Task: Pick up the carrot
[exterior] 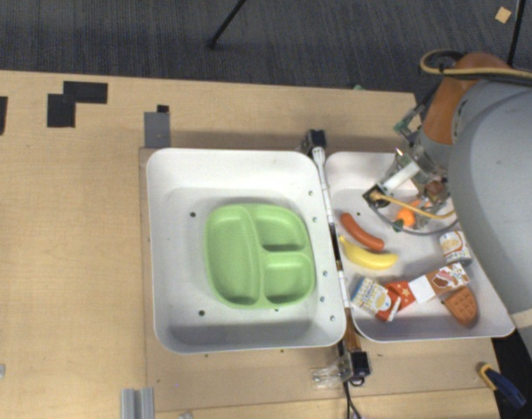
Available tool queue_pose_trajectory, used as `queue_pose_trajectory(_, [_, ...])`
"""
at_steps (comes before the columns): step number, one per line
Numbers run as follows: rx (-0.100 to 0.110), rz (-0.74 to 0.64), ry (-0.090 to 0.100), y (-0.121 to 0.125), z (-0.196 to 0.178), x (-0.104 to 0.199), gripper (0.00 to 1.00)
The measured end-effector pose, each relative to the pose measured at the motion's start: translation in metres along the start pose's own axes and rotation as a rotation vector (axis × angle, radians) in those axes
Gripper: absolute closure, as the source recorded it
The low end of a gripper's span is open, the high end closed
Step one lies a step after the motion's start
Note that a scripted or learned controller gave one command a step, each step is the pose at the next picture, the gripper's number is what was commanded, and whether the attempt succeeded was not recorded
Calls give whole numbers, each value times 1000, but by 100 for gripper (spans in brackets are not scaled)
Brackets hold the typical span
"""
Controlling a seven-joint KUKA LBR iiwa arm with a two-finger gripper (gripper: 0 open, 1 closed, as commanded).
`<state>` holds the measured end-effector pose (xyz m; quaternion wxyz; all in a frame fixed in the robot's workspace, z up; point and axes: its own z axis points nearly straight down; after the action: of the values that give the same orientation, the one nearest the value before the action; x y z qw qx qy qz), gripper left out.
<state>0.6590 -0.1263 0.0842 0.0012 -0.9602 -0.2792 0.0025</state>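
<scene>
The carrot (408, 218) is a small orange piece with a green end. It lies in the right bin (423, 328) toward the far right side, partly hidden under the gripper. My gripper (419, 201) hangs low directly over the carrot, at the end of the grey arm with its orange band (442, 112). Whether anything sits between its tips is hidden by the wrist.
In the right bin also lie a red sausage (360, 231), a banana (368, 257), a small carton (368, 295), a red box (402, 295), a can (455, 247) and a brown waffle (462, 305). The left bin (174, 234) holds a green divided plate (259, 253).
</scene>
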Motion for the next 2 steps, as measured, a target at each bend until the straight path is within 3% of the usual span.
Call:
queue_pose_trajectory(1, [-6,-199,7,-64,-2,-34,0])
queue_pose_trajectory(2, [-3,-43,5,-149,-100,-40,0])
